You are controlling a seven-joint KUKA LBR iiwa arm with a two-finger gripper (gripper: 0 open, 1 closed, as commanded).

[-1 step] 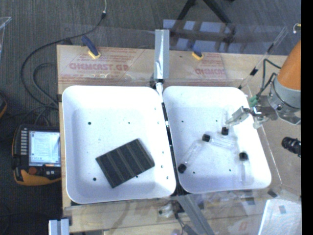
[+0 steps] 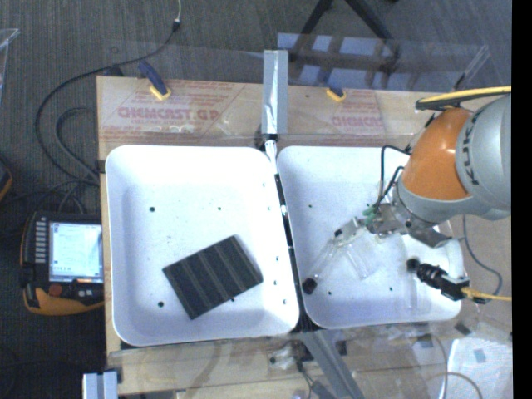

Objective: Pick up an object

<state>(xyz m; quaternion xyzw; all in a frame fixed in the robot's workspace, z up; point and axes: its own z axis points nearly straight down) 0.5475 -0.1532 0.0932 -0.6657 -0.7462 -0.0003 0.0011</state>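
Observation:
A black ridged rectangular block [image 2: 214,275] lies flat and turned at an angle in the front half of the left bin [image 2: 133,181]. My gripper [image 2: 342,254] hangs low over the middle of the right bin [image 2: 332,169], reaching down and left from the orange-banded wrist [image 2: 436,169]. Its pale, see-through parts blend into the white floor. A small dark thing [image 2: 309,286] sits by the right bin's front left wall, just beyond the gripper's lower end. I see nothing held in the gripper.
A grey upright post [image 2: 273,94] stands at the back where the two bins meet. Outside the bench on the left, a teach pendant [image 2: 65,260] lies on the floor with cables.

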